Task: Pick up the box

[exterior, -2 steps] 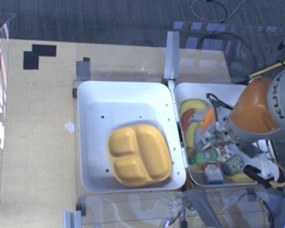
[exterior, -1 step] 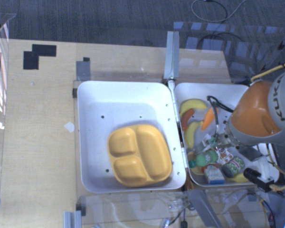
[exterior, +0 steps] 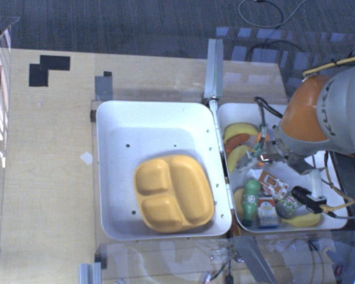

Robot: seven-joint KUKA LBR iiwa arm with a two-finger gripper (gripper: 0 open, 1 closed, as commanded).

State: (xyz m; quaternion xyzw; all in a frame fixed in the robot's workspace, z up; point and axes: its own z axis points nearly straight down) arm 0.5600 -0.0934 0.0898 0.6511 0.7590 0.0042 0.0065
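Note:
A small white and orange box [exterior: 274, 186] lies tilted in the right bin [exterior: 225, 118], near its middle. A second small carton [exterior: 267, 212] with a red top and a blue base stands at the bin's front edge. My gripper [exterior: 257, 157] hangs low over the left half of the right bin, just above and to the left of the white and orange box. It sits over yellow and red toy fruit [exterior: 239, 139]. I see nothing held in it. The grey arm with its orange band [exterior: 305, 120] reaches in from the right.
The left bin [exterior: 115, 120] holds a yellow divided plate [exterior: 174, 192]. In the right bin a green bottle [exterior: 250, 197] stands beside the cartons. A banana [exterior: 302, 220] lies at the front right next to a round green item [exterior: 286, 207]. A metal divider [exterior: 213, 70] runs between the bins.

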